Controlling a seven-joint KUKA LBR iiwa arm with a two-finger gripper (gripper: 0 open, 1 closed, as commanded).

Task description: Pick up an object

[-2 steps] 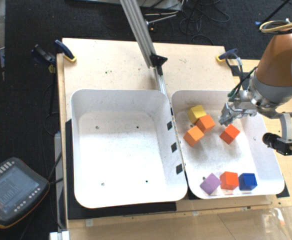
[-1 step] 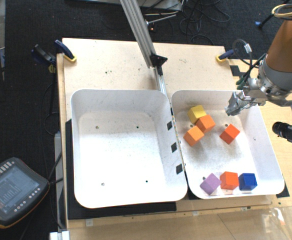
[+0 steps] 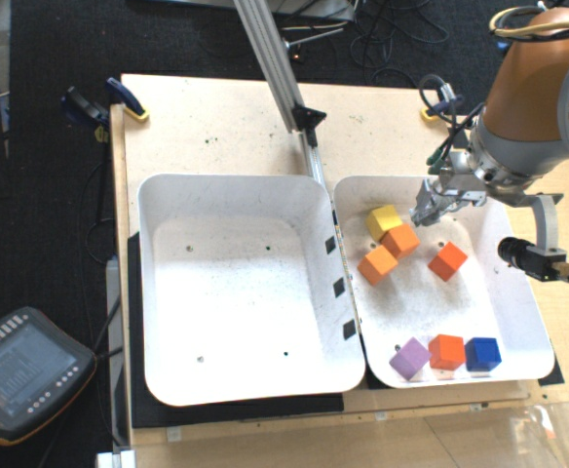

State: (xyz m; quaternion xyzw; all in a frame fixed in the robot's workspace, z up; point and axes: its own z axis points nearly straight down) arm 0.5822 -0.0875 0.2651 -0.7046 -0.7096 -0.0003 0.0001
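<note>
I am hanging my claw (image 3: pixel 429 213) over the right bin (image 3: pixel 518 305), just right of the yellow cube (image 3: pixel 384 221); whether it is open or closed I cannot tell. Just below the yellow cube two orange cubes (image 3: pixel 390 252) are lying touching. A red-orange cube (image 3: pixel 447 260) is sitting right of those. Well below, a purple cube (image 3: pixel 410 358), another orange cube (image 3: pixel 446 351) and a blue cube (image 3: pixel 482 354) are lining up.

You are looking at open floor across the left bin (image 3: pixel 236 291), while in the right bin (image 3: pixel 518 310) a yellow block (image 3: pixel 383 220) and two orange blocks (image 3: pixel 390 250) are crowding the gripper (image 3: pixel 429 211); a lone orange block (image 3: pixel 447 260) is sitting apart, reachable all round.
</note>
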